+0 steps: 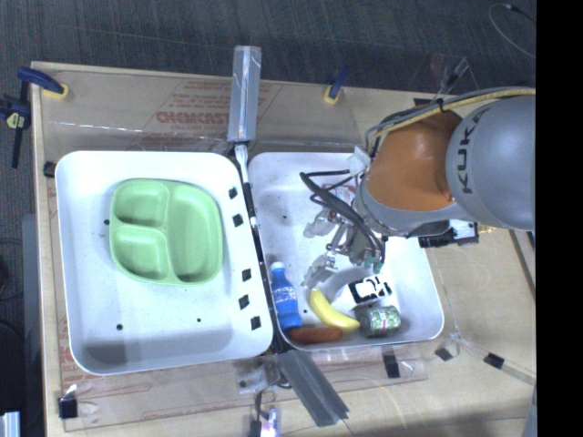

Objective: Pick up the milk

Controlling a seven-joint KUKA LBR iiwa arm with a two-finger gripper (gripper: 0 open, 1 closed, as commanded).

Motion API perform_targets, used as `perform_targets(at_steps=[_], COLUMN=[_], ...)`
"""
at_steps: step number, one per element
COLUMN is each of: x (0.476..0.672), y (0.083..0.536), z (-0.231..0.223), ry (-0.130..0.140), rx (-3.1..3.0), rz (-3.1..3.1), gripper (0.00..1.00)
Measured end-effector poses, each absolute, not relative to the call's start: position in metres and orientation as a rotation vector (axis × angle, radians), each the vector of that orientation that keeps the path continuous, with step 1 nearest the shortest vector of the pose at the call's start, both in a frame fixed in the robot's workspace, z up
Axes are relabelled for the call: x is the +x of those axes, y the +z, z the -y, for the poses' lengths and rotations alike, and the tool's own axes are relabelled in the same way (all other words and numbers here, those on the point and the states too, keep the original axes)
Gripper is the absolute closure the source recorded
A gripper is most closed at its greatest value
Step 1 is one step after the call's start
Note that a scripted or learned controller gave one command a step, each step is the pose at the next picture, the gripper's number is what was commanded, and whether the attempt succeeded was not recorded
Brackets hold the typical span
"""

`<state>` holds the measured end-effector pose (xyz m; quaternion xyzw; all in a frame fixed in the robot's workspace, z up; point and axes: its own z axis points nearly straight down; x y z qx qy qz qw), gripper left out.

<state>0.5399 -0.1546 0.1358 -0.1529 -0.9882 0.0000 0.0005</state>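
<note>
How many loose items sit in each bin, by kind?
Left bin:
green divided plate: 1
Right bin:
blue bottle: 1
banana: 1
sausage: 1
green can: 1
black-and-white carton: 1
Total: 6

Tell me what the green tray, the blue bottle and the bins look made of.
Tray: likely matte plastic, with one even pale green and soft moulded compartments.
Bottle: probably plastic, blue with a white label; too small to be sure.
Bins: white plastic by the look, with rounded corners and a faint sheen.
</note>
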Motion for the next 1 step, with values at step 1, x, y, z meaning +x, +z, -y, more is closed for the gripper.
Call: perform_targets(at_steps=[1], x=[0.541], y=[0.1463], z=[0.1538], ry=[0.0], rx=[-0.474], rz=[3.106], gripper=[1.0])
